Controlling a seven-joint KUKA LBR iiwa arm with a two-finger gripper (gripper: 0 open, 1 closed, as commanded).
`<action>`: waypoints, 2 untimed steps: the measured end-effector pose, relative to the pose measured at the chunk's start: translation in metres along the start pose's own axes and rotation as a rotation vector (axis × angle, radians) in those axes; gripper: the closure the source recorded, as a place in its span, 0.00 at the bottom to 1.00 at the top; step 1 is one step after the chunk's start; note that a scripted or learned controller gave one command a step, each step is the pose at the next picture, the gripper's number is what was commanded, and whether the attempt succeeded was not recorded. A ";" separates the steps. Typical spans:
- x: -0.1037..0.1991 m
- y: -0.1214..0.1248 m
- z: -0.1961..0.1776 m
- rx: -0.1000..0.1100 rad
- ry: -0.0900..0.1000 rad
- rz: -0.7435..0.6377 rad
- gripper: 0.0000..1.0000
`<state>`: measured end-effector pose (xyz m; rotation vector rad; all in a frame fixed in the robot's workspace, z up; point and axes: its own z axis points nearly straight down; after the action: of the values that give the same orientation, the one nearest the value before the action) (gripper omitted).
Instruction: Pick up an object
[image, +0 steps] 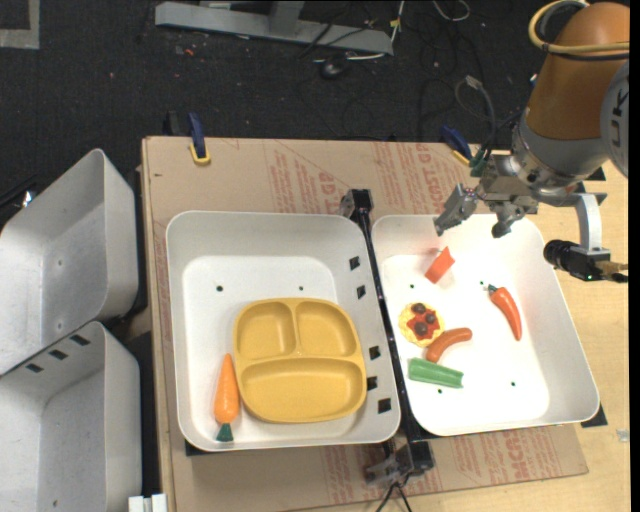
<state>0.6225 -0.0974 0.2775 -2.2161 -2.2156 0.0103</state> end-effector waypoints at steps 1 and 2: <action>0.000 0.002 -0.006 -0.010 -0.001 -0.002 0.00; -0.001 0.005 0.038 -0.006 -0.001 0.000 0.00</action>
<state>0.6274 -0.0984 0.2393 -2.2201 -2.2189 0.0050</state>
